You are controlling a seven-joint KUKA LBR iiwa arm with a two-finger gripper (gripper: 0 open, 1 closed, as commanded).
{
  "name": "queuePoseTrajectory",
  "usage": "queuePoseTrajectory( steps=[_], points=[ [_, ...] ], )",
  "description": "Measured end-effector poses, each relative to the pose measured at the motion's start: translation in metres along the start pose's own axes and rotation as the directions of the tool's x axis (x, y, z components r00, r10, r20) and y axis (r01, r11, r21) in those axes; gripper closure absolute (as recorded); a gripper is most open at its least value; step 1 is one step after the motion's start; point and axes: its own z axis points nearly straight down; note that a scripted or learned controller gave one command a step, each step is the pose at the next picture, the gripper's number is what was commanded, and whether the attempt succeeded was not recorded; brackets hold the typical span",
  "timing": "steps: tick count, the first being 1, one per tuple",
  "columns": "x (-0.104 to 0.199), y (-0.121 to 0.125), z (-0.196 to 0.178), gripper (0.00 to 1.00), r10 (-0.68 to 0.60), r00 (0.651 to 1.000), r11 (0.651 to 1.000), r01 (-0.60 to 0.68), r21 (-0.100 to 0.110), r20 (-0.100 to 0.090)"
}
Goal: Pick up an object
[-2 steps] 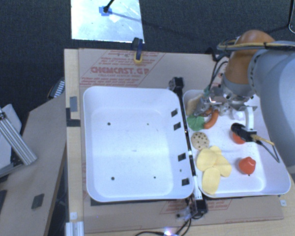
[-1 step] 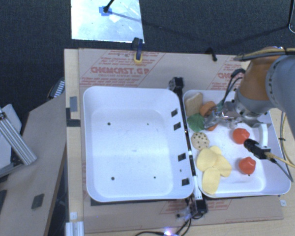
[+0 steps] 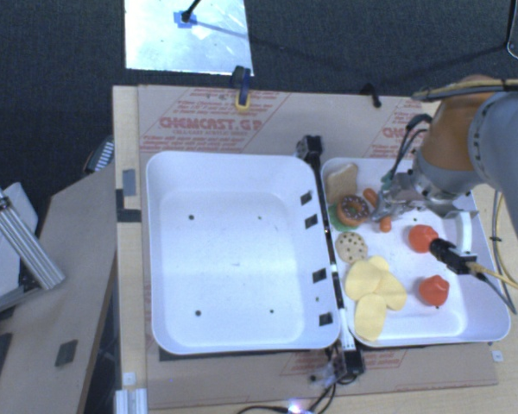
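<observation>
Beside the round sprinkled doughnut [image 3: 355, 209], the end effector [image 3: 388, 198] could nudge crowded pieces aside; its finger state I cannot tell.

Two white bins [image 3: 233, 166], two red tomatoes [image 3: 422, 238], one donut [image 3: 355, 208], one cookie [image 3: 351, 247], one bread slice [image 3: 343, 179].

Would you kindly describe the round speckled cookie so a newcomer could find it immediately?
Look in the right-hand bin, along its left wall. The cookie lies between the sprinkled donut above and the yellow chips below. It alone is pale and dotted with dark specks.
</observation>
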Motion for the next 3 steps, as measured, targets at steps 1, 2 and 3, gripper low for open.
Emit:
queuePoseTrajectory(
  steps=[1,2,3],
  points=[
    [0.012,0.001,0.012,1.0,-0.002,1.0,1.0,0.002,0.004,-0.001],
    [0.027,0.0,0.009,1.0,0.005,1.0,1.0,-0.005,-0.004,0.018],
    [0.097,-0.012,-0.096,1.0,-0.007,1.0,1.0,0.007,-0.006,-0.003]
  ],
)
